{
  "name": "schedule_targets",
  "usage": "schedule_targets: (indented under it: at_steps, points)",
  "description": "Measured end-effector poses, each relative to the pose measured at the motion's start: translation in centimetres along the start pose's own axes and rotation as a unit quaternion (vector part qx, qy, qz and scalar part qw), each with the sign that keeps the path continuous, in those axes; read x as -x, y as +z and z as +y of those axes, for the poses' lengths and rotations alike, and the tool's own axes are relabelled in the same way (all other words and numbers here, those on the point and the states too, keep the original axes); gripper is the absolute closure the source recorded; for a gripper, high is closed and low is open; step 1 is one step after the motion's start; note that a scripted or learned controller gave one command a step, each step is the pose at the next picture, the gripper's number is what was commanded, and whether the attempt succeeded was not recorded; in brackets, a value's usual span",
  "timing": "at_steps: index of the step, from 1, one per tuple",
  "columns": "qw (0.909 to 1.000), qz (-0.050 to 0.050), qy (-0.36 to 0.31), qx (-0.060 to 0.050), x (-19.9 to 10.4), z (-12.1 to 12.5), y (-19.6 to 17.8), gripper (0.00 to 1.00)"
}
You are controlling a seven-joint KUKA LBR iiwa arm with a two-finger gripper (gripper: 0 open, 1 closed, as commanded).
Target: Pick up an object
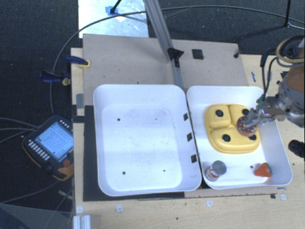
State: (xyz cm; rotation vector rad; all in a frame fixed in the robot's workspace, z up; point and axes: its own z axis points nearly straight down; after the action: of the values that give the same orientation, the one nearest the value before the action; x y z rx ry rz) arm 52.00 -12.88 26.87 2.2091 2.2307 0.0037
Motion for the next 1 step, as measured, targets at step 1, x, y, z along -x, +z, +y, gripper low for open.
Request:
schedule_targets:
  at_steps: [1]
  points:
    - [1.0, 0.0, 0.0, 0.0, -4.05, 2.17, 0.01, 1.0]
